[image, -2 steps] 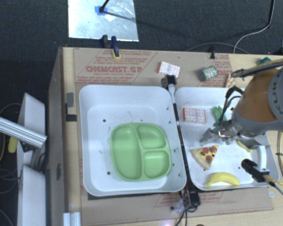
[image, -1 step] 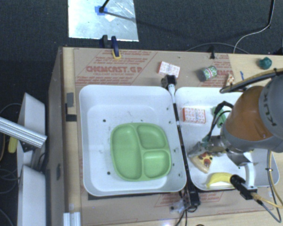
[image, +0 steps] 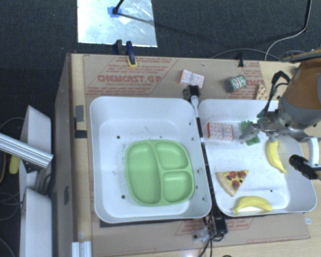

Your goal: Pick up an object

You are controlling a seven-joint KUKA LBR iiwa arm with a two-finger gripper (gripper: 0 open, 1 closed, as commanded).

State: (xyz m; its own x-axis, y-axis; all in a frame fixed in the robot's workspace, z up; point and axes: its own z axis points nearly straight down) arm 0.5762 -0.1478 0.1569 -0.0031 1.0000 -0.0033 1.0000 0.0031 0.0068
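Gripper (image: 251, 133) low in right bin (image: 305, 197); grip state unclear | step: reaching | next: you check green object (image: 250, 127) beneath

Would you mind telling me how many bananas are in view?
2. One banana lies by the right bin's right side, just below the gripper; the other banana lies at its front edge. The arm may hide more.
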